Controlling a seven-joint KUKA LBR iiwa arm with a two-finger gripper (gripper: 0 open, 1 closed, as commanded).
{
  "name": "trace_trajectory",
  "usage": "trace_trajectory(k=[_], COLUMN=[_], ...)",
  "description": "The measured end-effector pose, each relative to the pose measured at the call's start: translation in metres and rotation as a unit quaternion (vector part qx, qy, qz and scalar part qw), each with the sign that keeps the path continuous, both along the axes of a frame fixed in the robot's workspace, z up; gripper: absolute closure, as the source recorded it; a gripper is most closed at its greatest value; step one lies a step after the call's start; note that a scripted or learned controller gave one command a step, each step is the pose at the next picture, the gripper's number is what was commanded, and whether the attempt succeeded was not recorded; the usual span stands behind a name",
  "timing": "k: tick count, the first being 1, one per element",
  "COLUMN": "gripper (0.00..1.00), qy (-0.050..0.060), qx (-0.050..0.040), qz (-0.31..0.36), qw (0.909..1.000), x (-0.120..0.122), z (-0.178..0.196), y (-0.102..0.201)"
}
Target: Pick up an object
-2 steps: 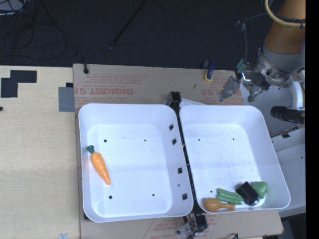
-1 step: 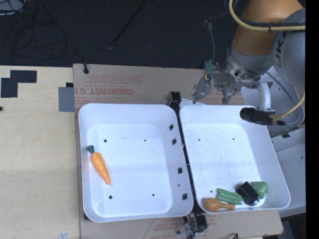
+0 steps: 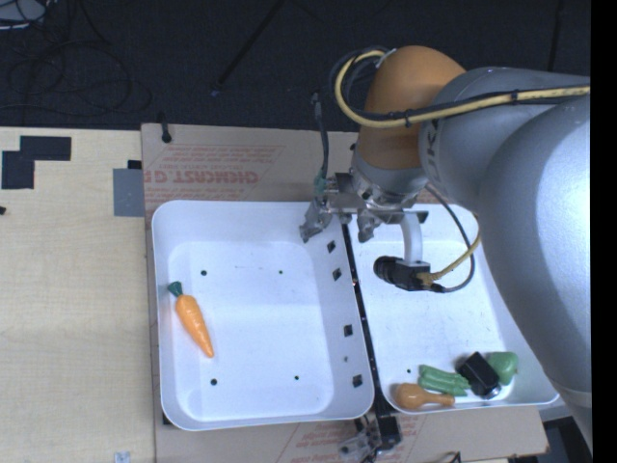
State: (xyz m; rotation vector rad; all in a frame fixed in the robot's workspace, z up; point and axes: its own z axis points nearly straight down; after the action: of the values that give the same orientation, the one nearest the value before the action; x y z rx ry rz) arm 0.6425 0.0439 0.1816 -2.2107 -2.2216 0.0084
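An orange toy carrot [image 3: 195,324] with a green top lies near the left wall of the left bin [image 3: 241,408]. In the near right corner of the right bin [image 3: 439,331] lie a green pod-like toy [image 3: 443,380], a black block [image 3: 479,374], a green piece [image 3: 502,363] and a tan pear-shaped toy [image 3: 422,396]. My gripper [image 3: 338,228] hangs over the far end of the divider between the bins. It is open, and nothing shows between its fingers [image 3: 311,226]. It is far from every toy.
The grey arm [image 3: 521,181] covers the right side of the view and part of the right bin. A black connector on a cable [image 3: 401,273] hangs below the wrist over the right bin. Cardboard [image 3: 222,162] lies under the bins.
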Motion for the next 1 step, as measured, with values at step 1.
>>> trace_trajectory(k=[1], gripper=[0.00], qy=[-0.006], qx=[-0.0021], qz=[-0.005], qw=[1.0000], x=[-0.0032], z=[0.0705], y=[-0.0790])
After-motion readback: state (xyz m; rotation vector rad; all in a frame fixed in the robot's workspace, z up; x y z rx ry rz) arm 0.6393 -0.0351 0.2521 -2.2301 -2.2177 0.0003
